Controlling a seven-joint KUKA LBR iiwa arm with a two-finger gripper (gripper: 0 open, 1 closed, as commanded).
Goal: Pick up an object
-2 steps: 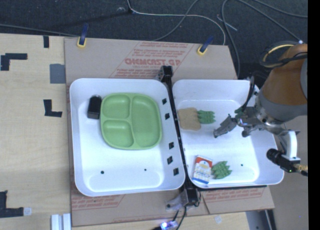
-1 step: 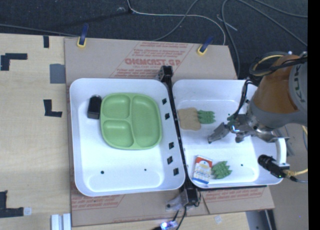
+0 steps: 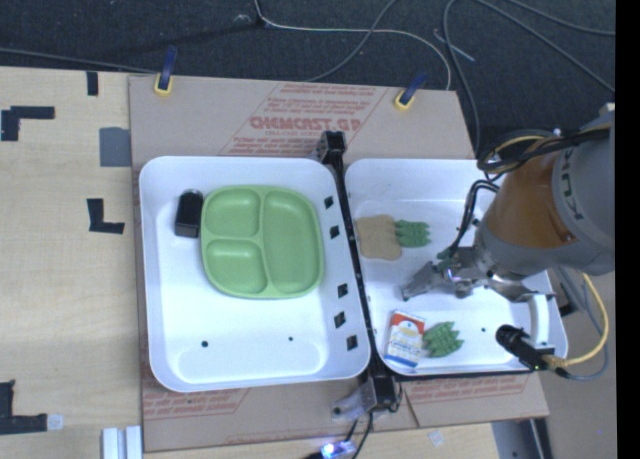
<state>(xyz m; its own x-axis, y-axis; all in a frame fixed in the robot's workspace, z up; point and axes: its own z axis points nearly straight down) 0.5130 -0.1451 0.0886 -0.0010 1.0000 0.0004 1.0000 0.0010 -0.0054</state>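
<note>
My gripper (image 3: 420,285) hangs low over the middle of the right bin (image 3: 440,172), reaching in from the right. A tan flat piece (image 3: 378,237) lies up and left of it, with a green leafy toy (image 3: 412,233) touching its right side. Below the gripper lie a small white and red packet (image 3: 404,337) and a second green leafy toy (image 3: 442,339) beside it. Nothing shows between the fingers, and their spacing is too small to read.
The left bin (image 3: 160,277) holds a green divided plate (image 3: 262,241) and a small black block (image 3: 188,214) at the plate's left. A black divider (image 3: 345,247) separates the bins. The arm's orange band (image 3: 525,212) covers the right bin's right side.
</note>
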